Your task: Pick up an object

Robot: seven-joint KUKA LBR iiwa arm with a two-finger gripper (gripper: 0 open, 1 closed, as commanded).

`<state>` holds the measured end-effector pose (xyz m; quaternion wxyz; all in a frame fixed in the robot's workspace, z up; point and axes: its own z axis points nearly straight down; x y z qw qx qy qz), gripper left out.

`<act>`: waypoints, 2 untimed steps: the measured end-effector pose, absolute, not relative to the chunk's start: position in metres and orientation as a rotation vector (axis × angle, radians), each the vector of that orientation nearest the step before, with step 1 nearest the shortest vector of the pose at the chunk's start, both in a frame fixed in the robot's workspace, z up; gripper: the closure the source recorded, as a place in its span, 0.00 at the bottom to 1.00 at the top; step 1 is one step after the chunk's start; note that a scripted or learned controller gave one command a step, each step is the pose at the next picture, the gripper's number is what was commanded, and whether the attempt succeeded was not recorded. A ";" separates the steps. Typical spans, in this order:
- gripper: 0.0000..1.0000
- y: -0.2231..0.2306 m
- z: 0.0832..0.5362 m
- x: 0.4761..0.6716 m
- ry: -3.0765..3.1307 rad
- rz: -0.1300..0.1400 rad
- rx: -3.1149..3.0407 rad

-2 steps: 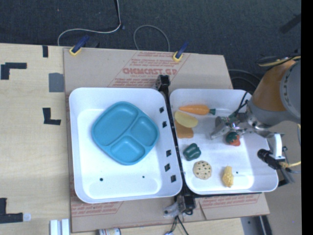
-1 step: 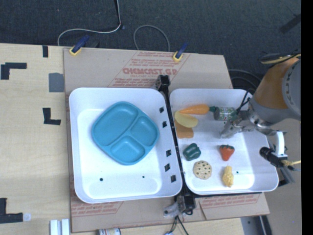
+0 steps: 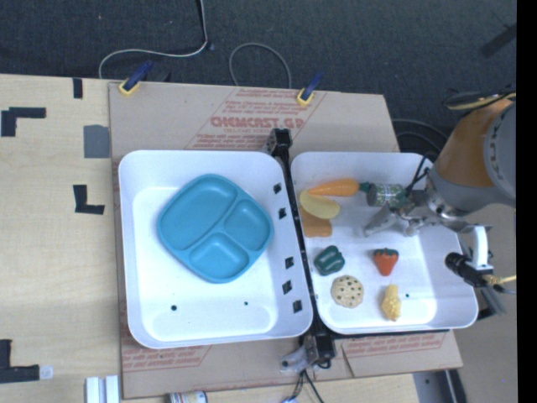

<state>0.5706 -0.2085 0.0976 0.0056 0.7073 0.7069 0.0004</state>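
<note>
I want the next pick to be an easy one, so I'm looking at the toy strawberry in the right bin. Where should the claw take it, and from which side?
Probably from straight above, closing across the red body of the strawberry just below its green cap. It lies apart from the cookie, the corn and the green pepper, so there looks to be room on both flanks. The claw is just above it in the view.

This is a robotics lab or test cell. A grey industrial arm with an orange band reaches in from the right over two white bins set on a cardboard sheet, which is clamped to a pale wooden tabletop. Black tape marks sit on the wood, loose cables trail over dark carpet, and toy food fills the right bin.
</note>
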 end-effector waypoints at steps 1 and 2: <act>0.00 -0.161 0.087 0.522 2.216 0.003 2.214; 1.00 -0.164 0.098 0.523 2.212 0.002 2.214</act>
